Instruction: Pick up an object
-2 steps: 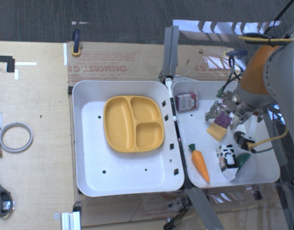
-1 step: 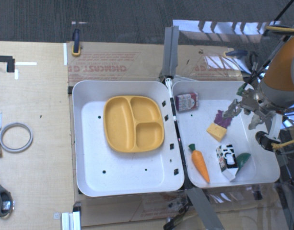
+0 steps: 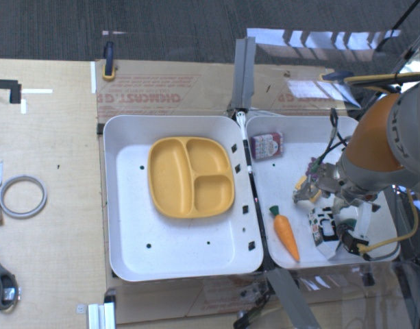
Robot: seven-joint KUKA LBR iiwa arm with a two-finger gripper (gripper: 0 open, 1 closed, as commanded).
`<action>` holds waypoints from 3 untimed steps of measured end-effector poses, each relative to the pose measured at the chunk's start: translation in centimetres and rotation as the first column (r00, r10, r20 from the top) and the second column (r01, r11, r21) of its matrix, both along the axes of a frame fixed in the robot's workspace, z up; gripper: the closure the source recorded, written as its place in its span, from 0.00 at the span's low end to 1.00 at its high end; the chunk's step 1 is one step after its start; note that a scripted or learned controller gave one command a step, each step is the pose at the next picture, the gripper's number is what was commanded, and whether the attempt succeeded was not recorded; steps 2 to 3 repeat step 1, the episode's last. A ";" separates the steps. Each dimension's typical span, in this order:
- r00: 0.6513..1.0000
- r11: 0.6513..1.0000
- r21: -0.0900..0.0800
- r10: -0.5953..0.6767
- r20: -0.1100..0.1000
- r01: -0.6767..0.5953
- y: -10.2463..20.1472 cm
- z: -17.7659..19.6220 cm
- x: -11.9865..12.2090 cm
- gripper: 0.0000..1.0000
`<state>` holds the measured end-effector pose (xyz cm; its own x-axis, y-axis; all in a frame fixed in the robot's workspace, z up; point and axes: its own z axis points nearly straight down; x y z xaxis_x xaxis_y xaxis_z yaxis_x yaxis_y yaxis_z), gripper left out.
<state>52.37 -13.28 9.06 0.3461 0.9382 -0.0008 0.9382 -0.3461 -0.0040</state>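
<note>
In the right bin (image 3: 292, 266), an orange carrot (image 3: 286, 236) with a green top lies near the front left. A small maroon packet (image 3: 266, 145) rests at that bin's back left corner. My gripper (image 3: 308, 189) hangs low over the middle of the right bin, just right of and behind the carrot, with the arm's orange band (image 3: 371, 142) above it. A small yellowish bit (image 3: 302, 181) shows at the gripper's left edge; what it is cannot be made out. In the left bin (image 3: 127, 252), a yellow divided plate (image 3: 190, 177) lies flat.
A raised divider (image 3: 251, 190) separates the two bins. On the wooden bench to the left lie a grey tape ring (image 3: 21, 196) and scissors (image 3: 1, 288). Brown cardboard (image 3: 162, 91) lies behind the bins.
</note>
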 end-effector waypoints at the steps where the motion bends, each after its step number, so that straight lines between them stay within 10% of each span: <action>1: 0.973 0.973 -0.002 0.229 0.003 -0.229 -1.5 2.7 5.4 0.00; 3: 0.973 0.973 -0.002 0.229 0.003 -0.229 -1.5 2.7 5.4 0.00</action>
